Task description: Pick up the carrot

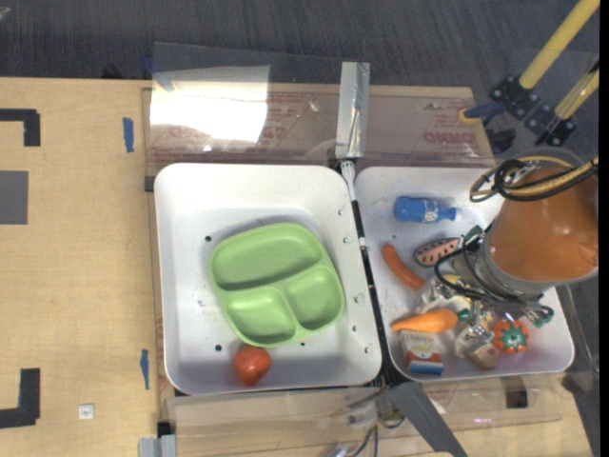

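The gripper is being hidden under the orange-banded wrist, so its state cannot be told; the tapered orange carrot is lying just beside it.

Two shallow white bins sit side by side, the left bin and the right bin. The left holds one green divided plate and one red tomato. The right holds one carrot, one blue bottle, one orange-red sausage, one watermelon slice and a few small items too cluttered to count.
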### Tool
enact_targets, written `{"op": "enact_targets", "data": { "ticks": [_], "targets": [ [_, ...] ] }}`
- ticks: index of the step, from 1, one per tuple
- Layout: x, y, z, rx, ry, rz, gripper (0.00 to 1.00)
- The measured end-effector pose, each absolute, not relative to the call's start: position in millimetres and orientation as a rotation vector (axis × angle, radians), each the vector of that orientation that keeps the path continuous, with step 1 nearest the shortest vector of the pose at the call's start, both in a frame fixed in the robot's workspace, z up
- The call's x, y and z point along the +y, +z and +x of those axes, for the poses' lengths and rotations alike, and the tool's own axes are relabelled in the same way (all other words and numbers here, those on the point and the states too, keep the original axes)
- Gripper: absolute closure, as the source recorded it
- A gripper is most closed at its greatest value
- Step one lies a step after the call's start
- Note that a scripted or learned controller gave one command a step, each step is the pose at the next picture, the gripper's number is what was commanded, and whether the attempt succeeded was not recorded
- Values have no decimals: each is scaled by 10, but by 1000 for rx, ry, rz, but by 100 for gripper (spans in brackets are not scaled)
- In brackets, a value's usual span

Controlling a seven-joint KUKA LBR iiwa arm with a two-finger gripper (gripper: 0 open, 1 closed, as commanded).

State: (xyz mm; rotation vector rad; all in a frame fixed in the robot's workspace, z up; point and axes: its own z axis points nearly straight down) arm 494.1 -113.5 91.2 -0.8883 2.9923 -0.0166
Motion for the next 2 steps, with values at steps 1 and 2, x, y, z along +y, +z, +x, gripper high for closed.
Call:
{"op": "enact_targets", "data": {
  "ticks": [1, 2],
  "targets": [
    [-1130, 912, 4934, 2972, -14, -952, 0],
    [-1069, 914, 4933, 2970, -16, -967, 0]
  ]
}}
